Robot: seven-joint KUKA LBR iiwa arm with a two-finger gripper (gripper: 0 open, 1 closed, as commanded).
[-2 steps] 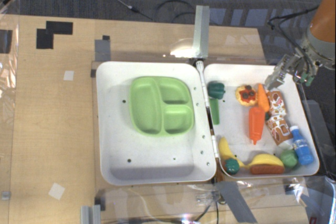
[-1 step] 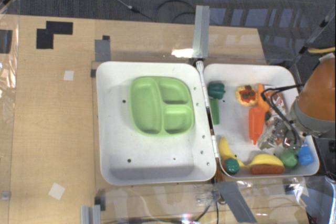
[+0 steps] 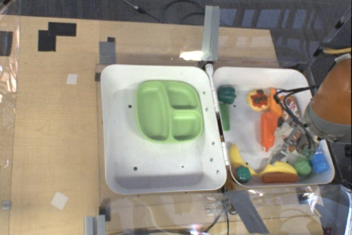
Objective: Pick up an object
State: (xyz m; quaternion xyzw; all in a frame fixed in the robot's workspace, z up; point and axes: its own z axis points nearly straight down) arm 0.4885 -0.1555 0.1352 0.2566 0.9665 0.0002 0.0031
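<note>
I'm watching the hand (image 3: 291, 143) hanging low over the near right corner of the right bin (image 3: 242, 75), and honestly I can't tell whether it's clenched, released or grasping anything; there's just too much cable and metal clutter down there.

Nothing is looking lifted, as far as I can make out. The stuff I could go for is all crowding around it: a carrot (image 3: 267, 129) just to its left, a yellow banana (image 3: 278, 168) and a red piece (image 3: 279, 177) right below it, a green piece (image 3: 302, 165) and a blue block (image 3: 320, 162) beside that. Further left there's a second banana (image 3: 235, 155) with a teal ball (image 3: 242, 174) touching it, plus a small pizza toy (image 3: 257, 99) and a green broccoli-ish thing (image 3: 226, 94) up toward the far wall.

The left bin (image 3: 118, 118) is just holding a green divided tray (image 3: 168, 111), sitting on the counter (image 3: 49, 135).

What I'm worrying about: that corner is so packed that the hand could be pinching two toys at once, or shoving one against the wall instead of gripping it. The rounded plastic is probably slippery too.
</note>
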